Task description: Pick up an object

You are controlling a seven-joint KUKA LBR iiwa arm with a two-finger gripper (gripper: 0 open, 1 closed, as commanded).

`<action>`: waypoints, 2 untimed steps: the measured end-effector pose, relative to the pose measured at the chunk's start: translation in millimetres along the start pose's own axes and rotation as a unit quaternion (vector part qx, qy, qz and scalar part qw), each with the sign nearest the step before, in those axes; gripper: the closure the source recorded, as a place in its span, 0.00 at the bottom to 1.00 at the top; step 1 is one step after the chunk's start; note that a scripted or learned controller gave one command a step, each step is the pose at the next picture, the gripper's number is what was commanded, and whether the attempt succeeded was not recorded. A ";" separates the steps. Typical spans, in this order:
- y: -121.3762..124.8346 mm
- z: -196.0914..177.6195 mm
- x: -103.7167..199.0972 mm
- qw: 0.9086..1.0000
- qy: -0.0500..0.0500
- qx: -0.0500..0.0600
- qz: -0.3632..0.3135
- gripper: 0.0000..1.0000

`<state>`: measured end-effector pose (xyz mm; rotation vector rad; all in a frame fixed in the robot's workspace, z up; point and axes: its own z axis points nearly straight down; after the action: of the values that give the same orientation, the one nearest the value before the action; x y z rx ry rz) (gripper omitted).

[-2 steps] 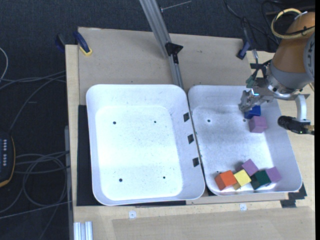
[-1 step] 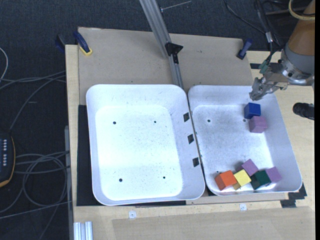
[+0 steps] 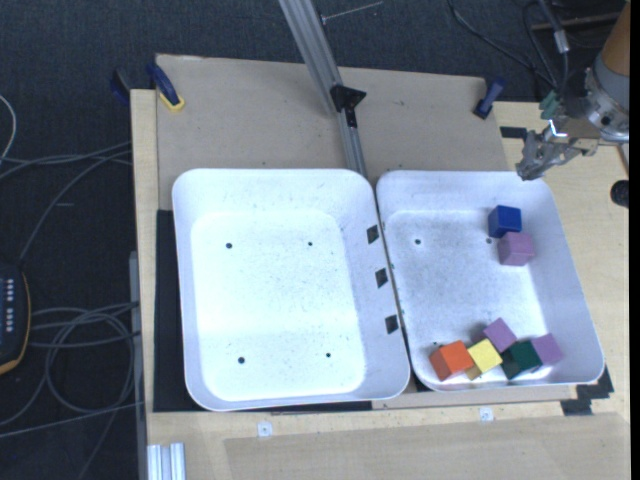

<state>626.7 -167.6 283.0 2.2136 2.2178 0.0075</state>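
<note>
Gripper (image 3: pixel 537 158) at the upper right of the frame, above the far rim of the right bin (image 3: pixel 452 200); nothing seen between its fingers.

The fingers are dark and blurred, so whether they stand apart or together cannot be told. Blocks, matte and cube-shaped: a blue block (image 3: pixel 505 219) touching a mauve block (image 3: pixel 516 249) at upper right; orange (image 3: pixel 451 358), yellow (image 3: pixel 484 355), green (image 3: pixel 520 358) and two purple blocks (image 3: pixel 500 332) clustered at the bin's lower right. Both bins are smooth white, speckled, with rounded corners.
</note>
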 end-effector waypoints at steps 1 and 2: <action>5.0 11.9 51.6 1.000 0.002 0.005 -0.002 1.00; -8.0 11.8 106.8 1.000 0.003 0.006 -0.002 1.00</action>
<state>618.7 -60.8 270.8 2.2166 2.2313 0.0012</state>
